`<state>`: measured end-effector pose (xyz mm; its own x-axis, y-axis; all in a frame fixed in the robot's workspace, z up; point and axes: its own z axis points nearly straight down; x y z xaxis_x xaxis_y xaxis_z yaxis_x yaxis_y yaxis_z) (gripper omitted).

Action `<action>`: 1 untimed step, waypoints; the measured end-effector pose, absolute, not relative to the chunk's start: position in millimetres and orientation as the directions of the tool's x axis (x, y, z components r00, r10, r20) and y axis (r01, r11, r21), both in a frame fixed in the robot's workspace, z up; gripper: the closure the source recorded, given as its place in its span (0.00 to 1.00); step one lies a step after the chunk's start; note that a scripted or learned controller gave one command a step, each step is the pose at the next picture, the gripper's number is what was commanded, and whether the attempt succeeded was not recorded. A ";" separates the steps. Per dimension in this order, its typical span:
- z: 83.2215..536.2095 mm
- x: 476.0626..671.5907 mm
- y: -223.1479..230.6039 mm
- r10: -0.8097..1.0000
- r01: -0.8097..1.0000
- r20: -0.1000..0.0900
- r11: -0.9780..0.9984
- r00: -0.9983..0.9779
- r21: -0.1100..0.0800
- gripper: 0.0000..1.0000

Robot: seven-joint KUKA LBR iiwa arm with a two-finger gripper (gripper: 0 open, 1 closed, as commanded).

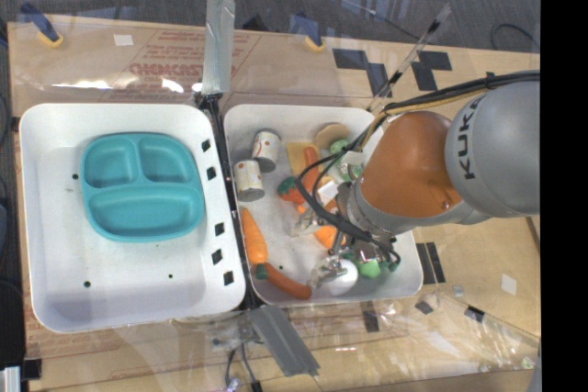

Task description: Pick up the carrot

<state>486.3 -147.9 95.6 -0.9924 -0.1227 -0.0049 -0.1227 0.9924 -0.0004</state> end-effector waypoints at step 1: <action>92.1 506.7 -131.8 -0.129 -0.129 -0.002 0.992 -0.992 0.001 0.00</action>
<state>506.7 -131.8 92.1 -0.9916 -0.1291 -0.0019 -0.1291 0.9916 0.0008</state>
